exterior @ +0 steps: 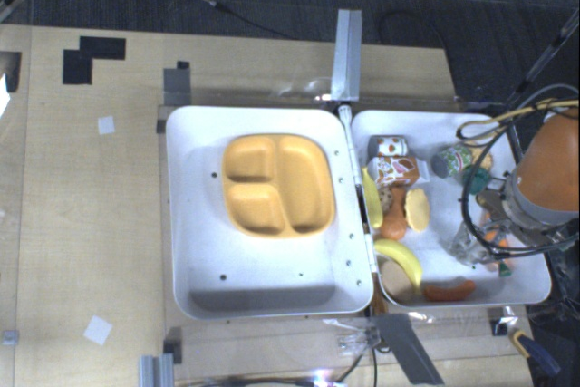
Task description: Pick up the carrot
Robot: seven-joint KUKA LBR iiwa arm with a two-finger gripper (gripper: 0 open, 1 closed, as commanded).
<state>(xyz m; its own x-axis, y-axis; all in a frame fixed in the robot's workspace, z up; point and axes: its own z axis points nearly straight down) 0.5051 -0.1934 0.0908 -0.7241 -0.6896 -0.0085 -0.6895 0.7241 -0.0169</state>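
In the right bin (pixel 535 285), small orange patches with a bit of green (pixel 496 242) show beneath my gripper (pixel 480 245); they look like the carrot, and most of it is hidden by the wrist. The gripper hangs low over the bin's right half, under the arm's orange band (pixel 553 163). Whether it touches the orange thing I cannot tell.
The right bin also holds an orange-brown lumpy item (pixel 396 218), a pale yellow round piece (pixel 418 211), a banana (pixel 401 260), a red sausage (pixel 449 290), a red-and-white pack (pixel 392 160) and a green-grey bottle (pixel 456 161). A yellow divided plate (pixel 275 184) lies in the left bin (pixel 195 276). Cables loop beside the arm.
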